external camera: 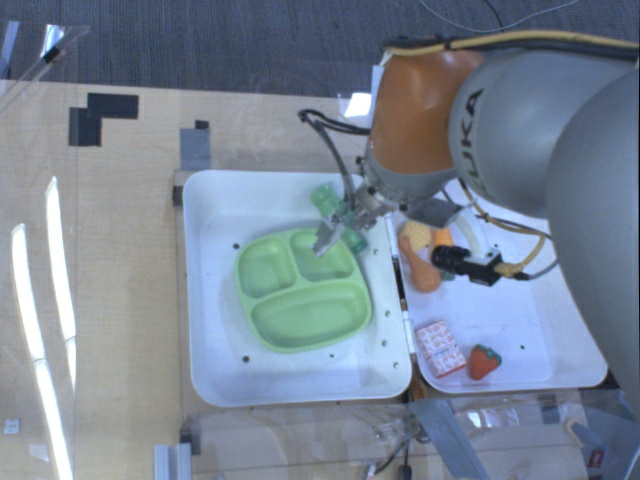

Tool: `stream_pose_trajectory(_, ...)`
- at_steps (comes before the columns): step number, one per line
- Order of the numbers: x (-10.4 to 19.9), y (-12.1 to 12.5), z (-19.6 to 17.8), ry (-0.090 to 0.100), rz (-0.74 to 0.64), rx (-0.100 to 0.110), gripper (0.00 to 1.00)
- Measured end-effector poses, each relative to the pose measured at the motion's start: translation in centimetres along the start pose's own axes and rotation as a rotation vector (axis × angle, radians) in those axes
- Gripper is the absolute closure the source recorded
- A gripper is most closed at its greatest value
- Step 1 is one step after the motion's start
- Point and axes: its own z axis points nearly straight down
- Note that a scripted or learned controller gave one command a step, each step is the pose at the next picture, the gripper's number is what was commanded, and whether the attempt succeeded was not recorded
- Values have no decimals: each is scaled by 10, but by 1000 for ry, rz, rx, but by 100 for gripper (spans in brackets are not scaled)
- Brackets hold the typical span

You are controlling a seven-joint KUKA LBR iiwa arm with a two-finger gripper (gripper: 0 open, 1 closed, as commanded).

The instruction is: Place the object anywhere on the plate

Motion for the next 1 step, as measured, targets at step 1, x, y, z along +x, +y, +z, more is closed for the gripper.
stream_pose_trajectory(1,0,0,0,0,0,0,0)
